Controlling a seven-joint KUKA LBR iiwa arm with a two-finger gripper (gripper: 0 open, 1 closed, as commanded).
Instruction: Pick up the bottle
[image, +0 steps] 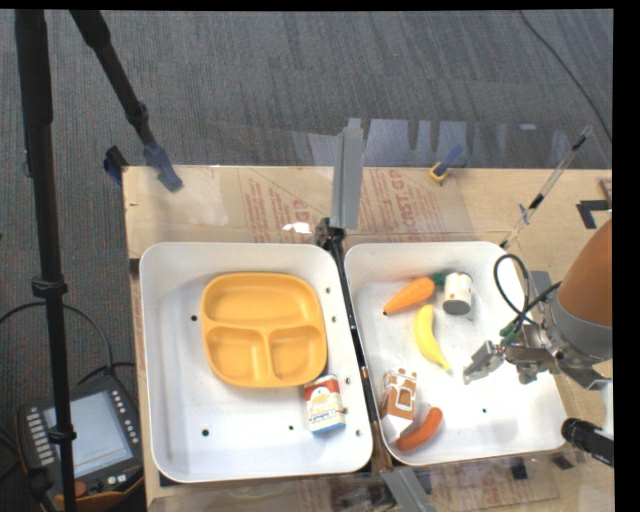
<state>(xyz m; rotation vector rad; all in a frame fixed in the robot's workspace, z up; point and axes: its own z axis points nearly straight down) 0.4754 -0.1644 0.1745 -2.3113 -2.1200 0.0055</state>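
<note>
In the right bin (520, 440), bare floor runs along the near edge and the near right corner, where the hand (500, 358) hangs. The bottle (457, 293) lies by the far edge, with the carrot (410, 295) just left and the banana (431, 337) nearer. A small carton (400, 393) and sausage (419, 429) crowd the near left corner.

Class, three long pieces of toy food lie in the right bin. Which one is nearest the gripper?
The yellow banana lies nearest the gripper. The orange carrot sits farther up the bin, and the red-orange sausage lies by its lower edge.
</note>
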